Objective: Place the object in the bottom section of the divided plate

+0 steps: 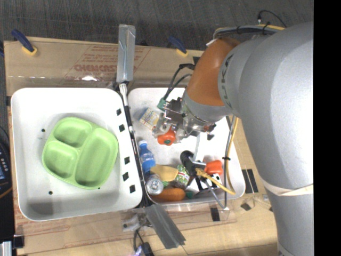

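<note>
pincer over right bin | green divided plate in left bin

A robot lab: a grey industrial arm over two white bins clamped to a cardboard-covered surface.

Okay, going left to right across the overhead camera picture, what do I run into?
Green divided plate in the left bin → blue bottle by the right bin's left wall → orange-tipped piece under the gripper → orange block → grey arm.
</note>
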Robot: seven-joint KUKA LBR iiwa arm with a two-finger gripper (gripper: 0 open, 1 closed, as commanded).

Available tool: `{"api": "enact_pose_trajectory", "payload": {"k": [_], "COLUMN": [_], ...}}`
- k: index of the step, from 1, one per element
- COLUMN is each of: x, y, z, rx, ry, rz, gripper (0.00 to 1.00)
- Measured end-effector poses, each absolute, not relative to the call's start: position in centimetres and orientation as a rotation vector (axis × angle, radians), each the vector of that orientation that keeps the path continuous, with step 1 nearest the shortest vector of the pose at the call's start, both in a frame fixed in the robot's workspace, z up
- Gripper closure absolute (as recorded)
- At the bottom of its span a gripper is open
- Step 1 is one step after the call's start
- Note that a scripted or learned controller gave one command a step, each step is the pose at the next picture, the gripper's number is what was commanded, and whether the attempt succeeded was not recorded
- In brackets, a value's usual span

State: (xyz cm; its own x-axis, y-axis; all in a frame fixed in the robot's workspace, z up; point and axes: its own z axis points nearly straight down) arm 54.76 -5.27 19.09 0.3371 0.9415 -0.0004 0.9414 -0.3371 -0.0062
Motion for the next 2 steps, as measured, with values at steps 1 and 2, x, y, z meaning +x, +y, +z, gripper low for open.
{"api": "enact_pose_trajectory", "payload": {"k": [1,2], "x": [53.3,49.5], "y": [2.2,10.8], "z": [19.0,19.3], "rx": [-2.693,-2.593], "ry": [-1.604,-1.766], "rz": [0.012,0.009], "gripper": [1.0,1.0]}}
